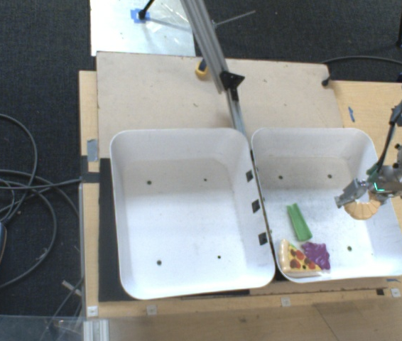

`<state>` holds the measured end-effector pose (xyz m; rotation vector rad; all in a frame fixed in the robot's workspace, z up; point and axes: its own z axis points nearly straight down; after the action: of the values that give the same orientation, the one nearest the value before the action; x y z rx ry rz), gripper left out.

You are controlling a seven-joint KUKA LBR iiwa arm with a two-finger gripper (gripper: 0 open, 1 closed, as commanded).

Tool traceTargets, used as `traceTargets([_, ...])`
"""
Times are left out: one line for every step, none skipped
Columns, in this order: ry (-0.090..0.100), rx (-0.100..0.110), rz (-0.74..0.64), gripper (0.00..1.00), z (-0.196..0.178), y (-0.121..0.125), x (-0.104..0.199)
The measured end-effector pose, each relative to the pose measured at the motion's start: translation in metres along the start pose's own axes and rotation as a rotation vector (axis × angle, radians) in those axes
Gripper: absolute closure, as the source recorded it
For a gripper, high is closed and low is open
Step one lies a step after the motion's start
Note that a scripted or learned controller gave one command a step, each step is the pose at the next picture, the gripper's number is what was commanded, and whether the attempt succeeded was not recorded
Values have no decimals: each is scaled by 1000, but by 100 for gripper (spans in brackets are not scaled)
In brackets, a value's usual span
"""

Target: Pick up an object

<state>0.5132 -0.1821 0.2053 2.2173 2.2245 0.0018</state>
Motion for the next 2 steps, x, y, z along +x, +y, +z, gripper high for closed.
traceTargets([1,3,2,0,44,6,-4])
traceTargets([2,6,2,0,106,10,-4])
